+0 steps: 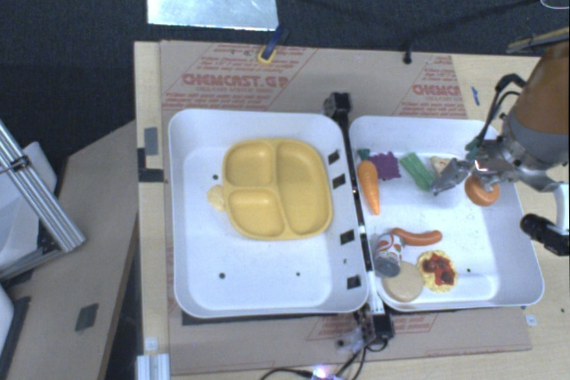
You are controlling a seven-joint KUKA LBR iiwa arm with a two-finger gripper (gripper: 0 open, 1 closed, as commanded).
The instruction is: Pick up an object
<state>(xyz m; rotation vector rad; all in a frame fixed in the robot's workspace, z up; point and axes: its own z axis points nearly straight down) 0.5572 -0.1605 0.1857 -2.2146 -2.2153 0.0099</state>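
My gripper (465,181) hangs low over the upper right part of the right bin (512,255), and the grey arm with its orange band comes in from the right edge. A round orange toy fruit (482,192) lies right at the gripper, partly under it; contact cannot be judged. Just left of the gripper lie a green piece (416,169) and a small beige piece (441,163). Further left are a purple grape bunch (385,165) and a carrot (369,185).
Lower in the right bin lie a sausage (416,236), a small can (387,255), a round tan disc (403,285) and a yellow piece with red topping (436,270). The left bin (191,218) holds a yellow divided plate (272,189).
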